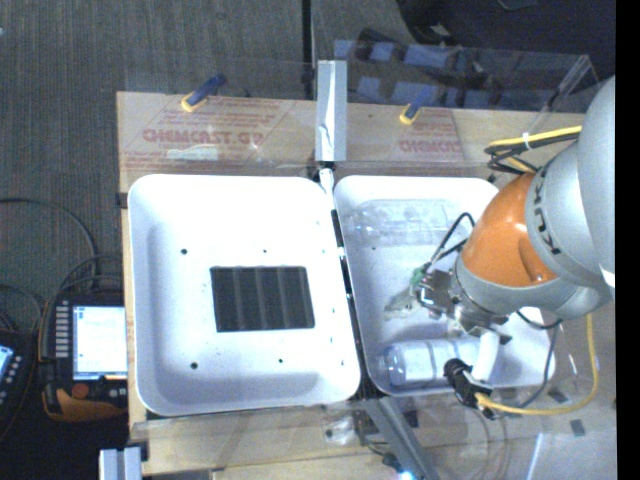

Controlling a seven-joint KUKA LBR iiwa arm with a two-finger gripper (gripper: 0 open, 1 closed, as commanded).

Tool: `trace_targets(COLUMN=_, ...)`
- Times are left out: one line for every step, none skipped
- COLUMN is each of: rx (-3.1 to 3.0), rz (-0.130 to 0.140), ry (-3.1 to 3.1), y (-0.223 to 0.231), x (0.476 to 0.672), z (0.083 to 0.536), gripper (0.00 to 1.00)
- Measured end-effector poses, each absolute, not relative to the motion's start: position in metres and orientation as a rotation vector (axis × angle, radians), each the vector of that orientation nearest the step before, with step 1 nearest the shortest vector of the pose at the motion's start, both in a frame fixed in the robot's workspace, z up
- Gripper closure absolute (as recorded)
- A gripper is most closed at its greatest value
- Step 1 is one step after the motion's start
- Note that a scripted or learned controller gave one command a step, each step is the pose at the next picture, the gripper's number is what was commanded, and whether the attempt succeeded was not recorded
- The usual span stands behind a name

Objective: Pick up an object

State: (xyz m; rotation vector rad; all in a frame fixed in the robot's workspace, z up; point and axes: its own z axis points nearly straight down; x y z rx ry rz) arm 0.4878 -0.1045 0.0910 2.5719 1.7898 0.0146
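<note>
Arm reaching down into the right bin (352,268), among clear plastic bottles.

From where I stand, the grey arm with its orange band (505,238) hangs over the right bin's middle, and the gripper (432,293) sits low inside it; whether it is open or closed I cannot tell, the wrist hides that. One clear bottle (405,218) lies along the bin's far wall, another bottle (415,361) rests against its near wall, just below the gripper. Beside the right bin, touching its left wall, the left bin (150,268) shows a dark slotted panel (262,298) at its centre.
</note>
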Motion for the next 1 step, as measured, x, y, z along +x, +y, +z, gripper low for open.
trace_targets(rx=2.587, rz=-0.004, ry=1.780, y=-0.1593, x=0.4870, z=0.1693, gripper=0.00)
